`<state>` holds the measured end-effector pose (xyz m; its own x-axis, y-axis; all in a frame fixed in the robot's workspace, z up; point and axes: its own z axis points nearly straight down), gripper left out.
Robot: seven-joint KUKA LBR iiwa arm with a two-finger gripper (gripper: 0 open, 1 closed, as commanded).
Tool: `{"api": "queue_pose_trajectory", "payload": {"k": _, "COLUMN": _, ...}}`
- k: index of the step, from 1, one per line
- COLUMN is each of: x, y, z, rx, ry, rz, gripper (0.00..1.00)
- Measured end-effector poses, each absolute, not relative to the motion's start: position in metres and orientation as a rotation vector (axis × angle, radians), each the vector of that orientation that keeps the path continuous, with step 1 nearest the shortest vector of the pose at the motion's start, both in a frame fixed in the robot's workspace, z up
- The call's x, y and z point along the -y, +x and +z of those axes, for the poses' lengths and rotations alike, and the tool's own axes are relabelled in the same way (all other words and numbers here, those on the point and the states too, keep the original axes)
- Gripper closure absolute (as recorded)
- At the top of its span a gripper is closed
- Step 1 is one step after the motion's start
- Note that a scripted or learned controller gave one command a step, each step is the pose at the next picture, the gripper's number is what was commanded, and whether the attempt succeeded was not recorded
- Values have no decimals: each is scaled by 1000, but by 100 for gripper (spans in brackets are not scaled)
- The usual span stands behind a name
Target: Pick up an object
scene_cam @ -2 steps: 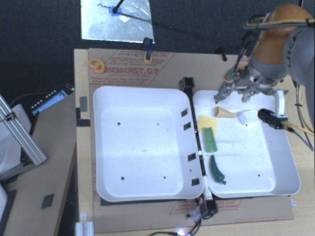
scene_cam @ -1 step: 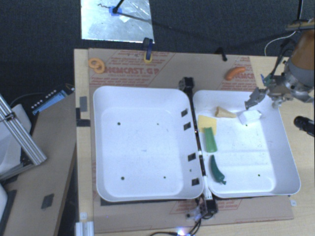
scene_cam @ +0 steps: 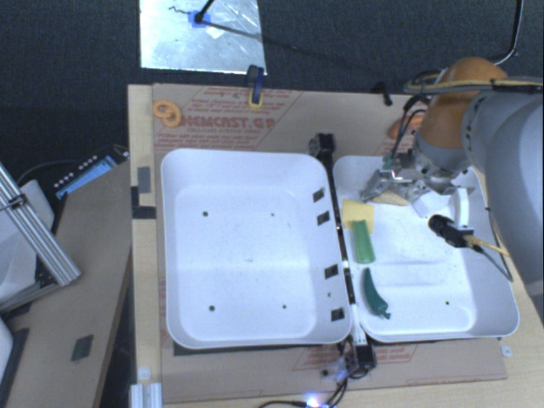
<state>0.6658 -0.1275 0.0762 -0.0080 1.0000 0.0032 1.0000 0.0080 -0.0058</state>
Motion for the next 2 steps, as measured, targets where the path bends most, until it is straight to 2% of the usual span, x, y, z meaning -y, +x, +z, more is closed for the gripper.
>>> {"api": "queue_pose_trajectory", "payload": {"k": 1, "x": 131, "y": 669, "z": 97, "rx": 2232, "ry": -2218, "rz": -7, "gripper": 100}}
{"api": "queue_pose_trajectory", "payload": {"k": 2, "x": 151, "y": 672, "z": 239, "rx": 2235, "ry": -2231, "rz": -15, "gripper": 100}}
